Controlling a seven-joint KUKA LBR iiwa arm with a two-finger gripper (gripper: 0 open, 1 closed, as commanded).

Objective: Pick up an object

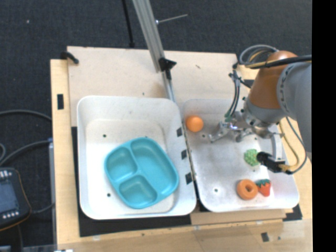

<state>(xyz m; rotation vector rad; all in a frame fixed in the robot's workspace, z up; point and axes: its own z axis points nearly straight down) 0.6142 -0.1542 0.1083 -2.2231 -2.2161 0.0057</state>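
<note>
In the right bin, an orange ball rests by the far left wall. A green object lies toward the right side. An orange ring and a small red piece sit together near the front right corner. My gripper hangs low over the bin's far middle, a short way right of the ball and left of the green object. Nothing can be seen in its grasp.
The left bin holds a blue divided plate. A slanted metal post rises behind the bins. The grey arm with its orange band covers the right bin's far right corner. Cables loop beside the wrist.
</note>
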